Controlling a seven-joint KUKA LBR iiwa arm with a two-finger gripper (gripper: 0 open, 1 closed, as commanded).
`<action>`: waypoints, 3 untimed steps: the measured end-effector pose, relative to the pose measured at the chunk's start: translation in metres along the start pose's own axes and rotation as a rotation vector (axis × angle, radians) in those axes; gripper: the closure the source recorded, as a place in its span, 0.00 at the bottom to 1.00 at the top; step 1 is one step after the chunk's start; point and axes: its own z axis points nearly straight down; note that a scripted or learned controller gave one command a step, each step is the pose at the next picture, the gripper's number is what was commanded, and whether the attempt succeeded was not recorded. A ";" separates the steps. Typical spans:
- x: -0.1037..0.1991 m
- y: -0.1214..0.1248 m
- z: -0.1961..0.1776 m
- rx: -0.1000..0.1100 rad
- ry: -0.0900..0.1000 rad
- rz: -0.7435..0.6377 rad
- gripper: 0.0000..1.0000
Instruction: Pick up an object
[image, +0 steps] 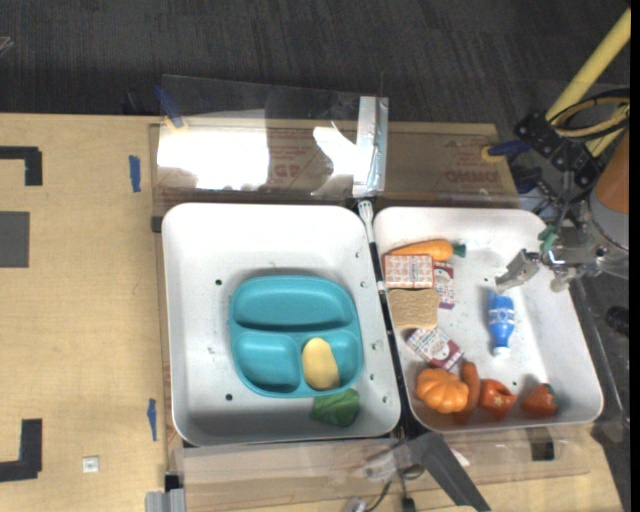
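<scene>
My gripper (535, 274) hangs over the upper right part of the right bin (575, 345), open, with nothing between its fingers. Just below and left of it a small blue bottle (501, 322) lies on the bin floor, apart from the fingers. Further left are an orange carrot (422, 249), a red-and-white checked box (408, 270), a slice of bread (412, 306) and a small printed packet (434, 345). Along the front of the bin sit an orange pumpkin (443, 390) and two red tomatoes (497, 397) (539, 400).
The left bin (190, 300) holds a teal divided plate (290, 318) with a yellow lemon-like fruit (320, 363) in one compartment, and a green vegetable (337, 407) by the plate's front edge. A clear plastic sheet (270, 150) stands behind the bins. Cables (560, 130) hang at the right.
</scene>
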 end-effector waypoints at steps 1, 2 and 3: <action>-0.022 0.020 0.093 -0.008 0.009 -0.032 0.00; -0.022 0.019 0.094 -0.006 0.010 -0.033 0.00; -0.024 0.019 0.086 -0.005 0.004 -0.033 1.00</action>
